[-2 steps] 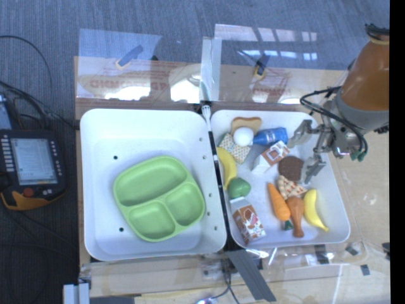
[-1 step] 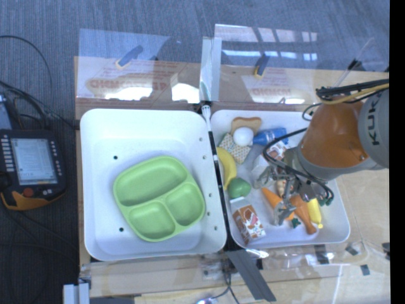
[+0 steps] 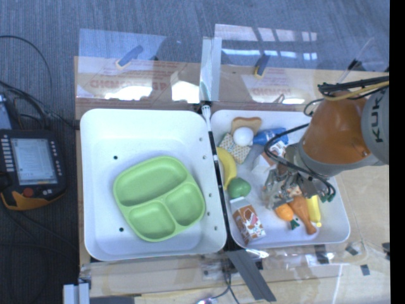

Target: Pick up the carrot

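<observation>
Arm (image 3: 354, 128) enters my view from 3 o'clock, reaching toward 9. Grey body, orange band (image 3: 335, 132) above wrist — band faces camera, so wrist points steeply down. Black cable loops along wrist at its 9 o'clock side. Gripper (image 3: 283, 192) hangs below band, toward 7 o'clock from it, low over right bin — metal parts crowd there, finger state unreadable from here.

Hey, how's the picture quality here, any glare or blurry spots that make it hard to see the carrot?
Camera view: bright window glare on the clear panels behind the bins; the white bins look washed out, with soft shadows. The carrot is sharp enough, orange, partly covered by the gripper, whose dark clutter is hard to read. The green tray is evenly lit.
</observation>
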You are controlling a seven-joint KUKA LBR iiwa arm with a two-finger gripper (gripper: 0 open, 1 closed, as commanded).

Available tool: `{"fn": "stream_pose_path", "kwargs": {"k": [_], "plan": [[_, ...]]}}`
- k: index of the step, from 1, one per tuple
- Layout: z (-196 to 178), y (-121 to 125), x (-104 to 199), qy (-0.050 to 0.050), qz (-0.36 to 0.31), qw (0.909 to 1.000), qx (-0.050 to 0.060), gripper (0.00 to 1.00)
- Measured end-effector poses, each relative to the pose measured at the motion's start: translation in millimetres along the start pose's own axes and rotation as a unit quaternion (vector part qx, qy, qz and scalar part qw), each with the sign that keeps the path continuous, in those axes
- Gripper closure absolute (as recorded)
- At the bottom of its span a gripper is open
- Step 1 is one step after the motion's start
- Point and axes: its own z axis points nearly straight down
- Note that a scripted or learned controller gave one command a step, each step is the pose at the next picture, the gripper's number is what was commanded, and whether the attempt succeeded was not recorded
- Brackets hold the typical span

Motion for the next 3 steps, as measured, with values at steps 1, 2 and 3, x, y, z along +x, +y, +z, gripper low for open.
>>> {"fn": "stream_pose_path", "kwargs": {"k": [1, 2, 3], "plan": [[-191, 9, -17, 0.002, -0.152, 0.9883, -0.003, 1.0], [-297, -33, 20, 0.004, -0.154, 0.9881, -0.003, 1.0], [-242, -65, 19, 0.007, -0.278, 0.9604, -0.009, 1.0]]}}
